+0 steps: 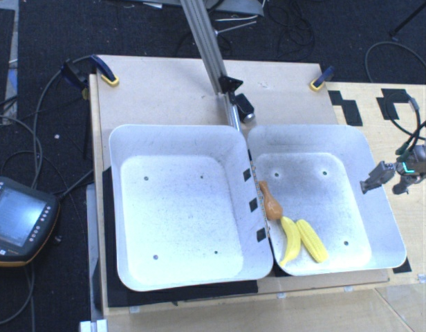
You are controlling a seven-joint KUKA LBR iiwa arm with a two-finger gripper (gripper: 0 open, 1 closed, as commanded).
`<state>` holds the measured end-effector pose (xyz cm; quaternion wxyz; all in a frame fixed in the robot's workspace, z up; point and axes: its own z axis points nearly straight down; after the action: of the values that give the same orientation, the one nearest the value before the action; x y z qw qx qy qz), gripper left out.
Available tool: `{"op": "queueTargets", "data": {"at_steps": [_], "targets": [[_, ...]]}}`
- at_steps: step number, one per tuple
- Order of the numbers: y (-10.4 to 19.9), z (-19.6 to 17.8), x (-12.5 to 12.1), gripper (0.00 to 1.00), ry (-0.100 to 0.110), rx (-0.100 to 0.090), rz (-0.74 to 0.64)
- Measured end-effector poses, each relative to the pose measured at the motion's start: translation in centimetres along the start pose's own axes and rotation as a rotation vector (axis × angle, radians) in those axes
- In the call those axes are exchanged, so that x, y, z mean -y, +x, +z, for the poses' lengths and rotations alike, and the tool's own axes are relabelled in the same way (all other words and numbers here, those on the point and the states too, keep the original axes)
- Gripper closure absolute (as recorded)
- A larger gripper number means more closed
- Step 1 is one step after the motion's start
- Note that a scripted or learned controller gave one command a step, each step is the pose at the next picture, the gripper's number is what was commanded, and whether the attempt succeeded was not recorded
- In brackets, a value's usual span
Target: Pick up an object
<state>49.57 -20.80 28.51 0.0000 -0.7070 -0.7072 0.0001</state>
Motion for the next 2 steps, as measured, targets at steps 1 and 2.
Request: {"op": "queueTargets", "data": {"at_steps": [1,2], "targets": [[0.0,0.0,0.0,0.00,0.000,0.000,0.000],[-0.3,5.7,-0.8,0.00,0.005,-0.002,0.000]]}}
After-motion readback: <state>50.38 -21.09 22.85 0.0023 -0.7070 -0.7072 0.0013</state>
